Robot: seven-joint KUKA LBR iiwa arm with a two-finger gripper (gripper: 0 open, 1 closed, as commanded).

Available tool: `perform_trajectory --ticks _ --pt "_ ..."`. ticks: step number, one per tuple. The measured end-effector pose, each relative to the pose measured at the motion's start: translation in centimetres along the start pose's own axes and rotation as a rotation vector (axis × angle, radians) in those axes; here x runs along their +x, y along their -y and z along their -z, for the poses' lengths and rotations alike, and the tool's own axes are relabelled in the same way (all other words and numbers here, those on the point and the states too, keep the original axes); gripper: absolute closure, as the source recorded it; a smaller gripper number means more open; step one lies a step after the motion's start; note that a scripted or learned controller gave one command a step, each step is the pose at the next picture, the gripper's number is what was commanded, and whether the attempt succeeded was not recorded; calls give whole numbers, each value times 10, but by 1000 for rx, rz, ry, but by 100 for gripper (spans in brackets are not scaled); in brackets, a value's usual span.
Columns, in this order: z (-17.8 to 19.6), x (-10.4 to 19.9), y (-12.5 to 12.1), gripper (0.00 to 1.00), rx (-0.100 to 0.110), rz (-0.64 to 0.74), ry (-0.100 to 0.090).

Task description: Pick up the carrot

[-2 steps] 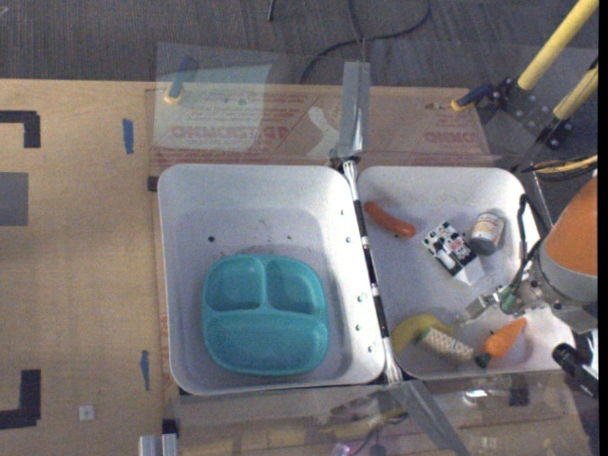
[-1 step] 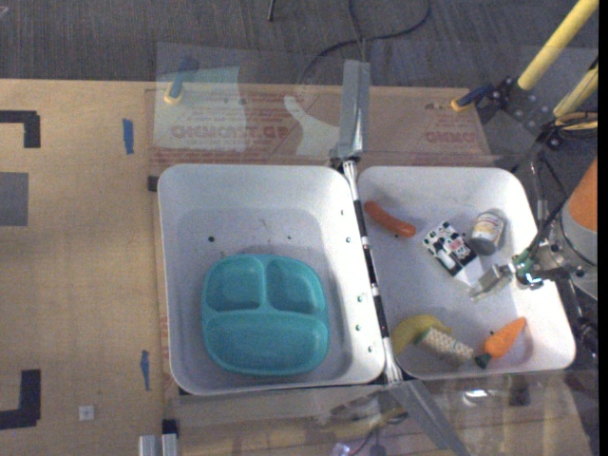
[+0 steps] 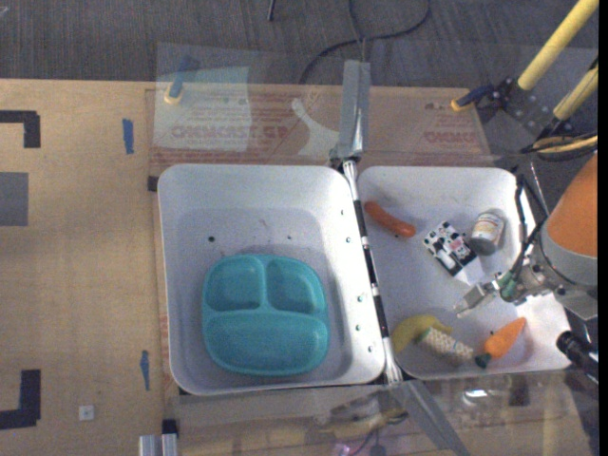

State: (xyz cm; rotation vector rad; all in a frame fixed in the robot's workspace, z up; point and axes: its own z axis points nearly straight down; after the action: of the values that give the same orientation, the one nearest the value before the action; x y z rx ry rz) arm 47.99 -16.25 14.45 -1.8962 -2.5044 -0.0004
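The carrot (image 3: 507, 336) lies near the right bin's (image 3: 418, 180) front right corner; the fingers (image 3: 472, 299) hover spread apart just above-left, grasping nothing.

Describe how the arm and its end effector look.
The arm enters from the right edge, showing a rounded orange band over grey housing. Below it the wrist is a cluster of grey and silver metal parts with a small green spot and thin dark cables running alongside. The end effector is a slim, pale metallic piece, tapering toward its tip over the right bin.
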Motion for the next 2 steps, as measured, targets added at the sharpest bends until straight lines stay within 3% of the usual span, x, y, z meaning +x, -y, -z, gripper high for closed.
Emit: perform_trajectory --ticks 1,2 --pt "-42 -14 4 0 0 95 0" --pt "-52 -42 12 0 -2 182 3"
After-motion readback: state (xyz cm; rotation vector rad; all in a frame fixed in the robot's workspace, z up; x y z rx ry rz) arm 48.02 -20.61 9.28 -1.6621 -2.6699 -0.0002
